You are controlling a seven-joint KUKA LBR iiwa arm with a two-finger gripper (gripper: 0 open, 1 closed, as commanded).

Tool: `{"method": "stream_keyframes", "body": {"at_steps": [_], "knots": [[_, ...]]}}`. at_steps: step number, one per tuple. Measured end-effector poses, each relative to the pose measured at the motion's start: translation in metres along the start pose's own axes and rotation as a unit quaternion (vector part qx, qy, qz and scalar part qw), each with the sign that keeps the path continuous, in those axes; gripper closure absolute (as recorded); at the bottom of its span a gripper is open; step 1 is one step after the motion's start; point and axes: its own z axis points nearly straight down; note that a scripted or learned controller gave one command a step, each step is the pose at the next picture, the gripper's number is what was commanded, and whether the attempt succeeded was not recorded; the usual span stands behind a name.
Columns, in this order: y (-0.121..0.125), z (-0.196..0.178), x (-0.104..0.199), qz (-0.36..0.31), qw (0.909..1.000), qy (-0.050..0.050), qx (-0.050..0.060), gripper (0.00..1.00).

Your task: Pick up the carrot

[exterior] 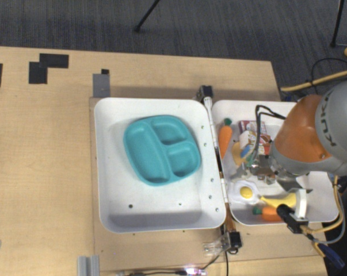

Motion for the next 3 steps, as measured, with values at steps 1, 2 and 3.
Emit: {"method": "stream_keyframes", "body": {"at_steps": [1,2,3], "knots": [[0.067,0.002,-0.003,0.035,0.9994,-0.001,0.0,0.0],[0.069,-0.01,-0.001,0.033,0.9995,0.001,0.002,1.0],[0.057,-0.095,0.062,0.185,0.9826,0.0,0.006,1.0]]}}
